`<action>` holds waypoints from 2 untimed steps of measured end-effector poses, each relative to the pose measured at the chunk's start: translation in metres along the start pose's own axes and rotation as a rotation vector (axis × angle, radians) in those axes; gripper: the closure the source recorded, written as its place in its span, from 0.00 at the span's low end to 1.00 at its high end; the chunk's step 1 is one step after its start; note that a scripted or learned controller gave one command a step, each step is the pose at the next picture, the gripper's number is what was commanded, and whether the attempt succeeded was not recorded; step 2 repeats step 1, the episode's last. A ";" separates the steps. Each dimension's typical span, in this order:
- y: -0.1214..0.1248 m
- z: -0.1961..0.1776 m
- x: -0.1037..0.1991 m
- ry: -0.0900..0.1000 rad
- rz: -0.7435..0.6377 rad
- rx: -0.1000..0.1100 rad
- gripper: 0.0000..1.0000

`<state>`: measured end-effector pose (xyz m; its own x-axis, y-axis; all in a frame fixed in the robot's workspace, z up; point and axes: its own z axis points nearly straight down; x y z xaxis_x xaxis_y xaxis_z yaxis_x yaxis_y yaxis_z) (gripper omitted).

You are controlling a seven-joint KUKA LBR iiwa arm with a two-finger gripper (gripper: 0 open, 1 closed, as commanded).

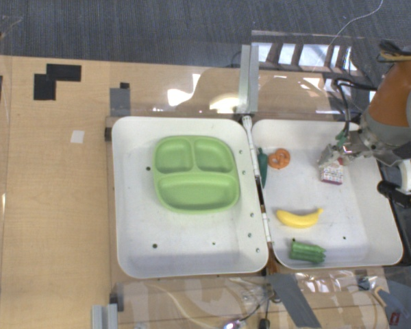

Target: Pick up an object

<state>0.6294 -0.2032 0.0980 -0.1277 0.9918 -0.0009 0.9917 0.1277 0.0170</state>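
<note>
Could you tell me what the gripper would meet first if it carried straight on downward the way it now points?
Most likely the small pink-and-white packet right beneath the gripper, though depth is unclear.

- No text, label, brand or number can be read anywhere.
- The small packet (332, 175) in the right bin (370, 252) bears print too blurred to make out.

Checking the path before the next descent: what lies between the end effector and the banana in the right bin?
In the camera view, a small pink-and-white packet lies just below the end effector; from there to the banana is bare white bin floor.
</note>
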 end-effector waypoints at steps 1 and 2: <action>0.039 -0.085 0.074 -0.001 0.137 0.015 1.00; 0.039 -0.085 0.074 -0.001 0.137 0.015 1.00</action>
